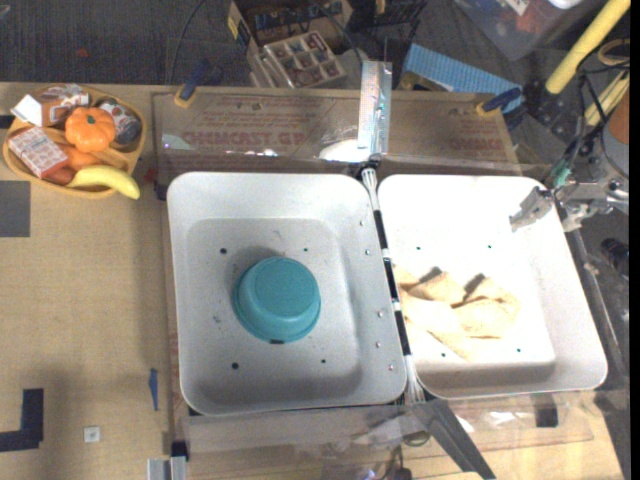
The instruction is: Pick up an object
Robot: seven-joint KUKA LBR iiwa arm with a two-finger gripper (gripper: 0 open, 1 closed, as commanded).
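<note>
Though near claw [527, 215], cloth [458, 308] apart.

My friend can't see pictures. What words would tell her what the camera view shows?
Two shallow white bins sit side by side on a bench: the left bin holds an upside-down teal bowl, the right bin a crumpled tan cloth. A gripper hangs over the right bin's far right corner, and a basket of toy food sits far left.

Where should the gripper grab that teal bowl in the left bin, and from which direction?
Probably the rim, from straight above. The teal bowl seems to sit upside down, its flat base up and its wall flaring outward, so one finger each side of the lower edge likely holds best. The gripper sits over the right bin.
</note>
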